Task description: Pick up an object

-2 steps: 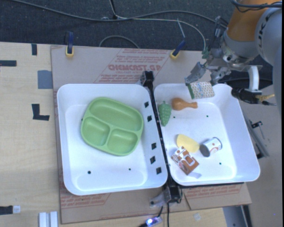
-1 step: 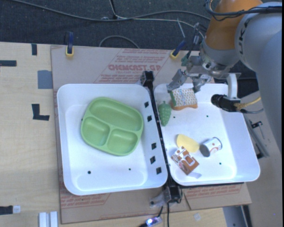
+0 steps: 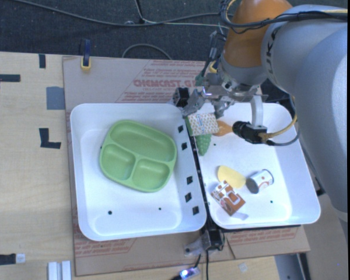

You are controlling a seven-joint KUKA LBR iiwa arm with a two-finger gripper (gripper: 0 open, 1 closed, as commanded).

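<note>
The grey arm (image 3: 315,69) with its orange band (image 3: 251,28) reaches in from the right and hangs over the far edge of the right bin (image 3: 291,197), close to the divide between the two bins. The end effector (image 3: 205,107) points down there, and a small patterned, square-looking piece (image 3: 203,123) sits right under its tips, seemingly caught between them, so it looks closed on that piece; whether the piece is lifted clear of the bin floor cannot be told. A green item (image 3: 202,143) lies just beneath the patterned piece, at the left wall of the right bin, and an orange item (image 3: 223,128) lies beside it to the right, partly hidden. A black cylinder-shaped part with a yellow cable (image 3: 251,133) hangs from the arm over the far half of that bin.

Nearer in the right bin lie a yellow rounded item (image 3: 230,176), a small white and grey cylinder (image 3: 259,180) just to its right, and a brown and white checked item (image 3: 228,198) close to the near wall.

The left bin (image 3: 87,203) holds a green compartment tray (image 3: 139,155), lying flat and slightly turned, well apart from the end effector. Both bins rest on a cardboard sheet (image 3: 146,80) on the wooden desk (image 3: 23,174), which carries dark tape marks on its left side.
</note>
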